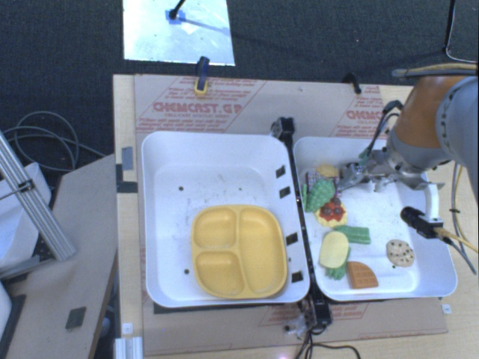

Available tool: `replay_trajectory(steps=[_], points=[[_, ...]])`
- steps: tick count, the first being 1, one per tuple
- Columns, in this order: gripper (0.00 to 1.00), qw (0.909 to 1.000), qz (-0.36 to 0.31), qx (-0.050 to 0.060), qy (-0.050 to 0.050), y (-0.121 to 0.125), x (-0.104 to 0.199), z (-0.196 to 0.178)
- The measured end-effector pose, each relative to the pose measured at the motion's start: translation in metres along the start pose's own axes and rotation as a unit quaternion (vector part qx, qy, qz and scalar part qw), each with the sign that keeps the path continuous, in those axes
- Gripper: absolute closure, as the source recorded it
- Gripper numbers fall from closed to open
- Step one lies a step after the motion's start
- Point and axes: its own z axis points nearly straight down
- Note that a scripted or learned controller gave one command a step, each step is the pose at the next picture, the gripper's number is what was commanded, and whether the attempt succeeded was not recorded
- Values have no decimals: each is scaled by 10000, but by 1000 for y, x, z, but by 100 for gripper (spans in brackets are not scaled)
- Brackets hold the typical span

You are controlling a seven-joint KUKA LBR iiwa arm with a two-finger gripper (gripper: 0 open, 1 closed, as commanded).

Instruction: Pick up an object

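The right bin (434, 275) holds several toy foods. A green knobbly piece (320, 194) lies by its left wall, with a round red-and-yellow piece (331, 213) just below it. A small beige piece (326, 171) sits near the bin's top left. Lower down are a green strip (355, 235), a pale yellow piece (334, 249), an orange bread-like slice (361, 275) and a speckled cookie (400, 253). My gripper (347, 177) reaches in from the right, low over the bin's upper part, just right of the beige piece and above the green knobbly one. Nothing visible is held.
The left bin (172, 163) holds a yellow divided plate (239, 250) in its lower middle. The grey arm with its orange band (430, 126) crosses the right bin's upper right corner. A black fitting (419, 221) with cables hangs by the right wall.
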Motion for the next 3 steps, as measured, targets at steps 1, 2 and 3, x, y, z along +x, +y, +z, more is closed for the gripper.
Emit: replay_trajectory(steps=[1,2,3], points=[[0,9996,-44,272,45,46,-9,19],[100,9996,-42,270,42,45,-10,7],[0,9996,-45,264,35,45,-10,7]])
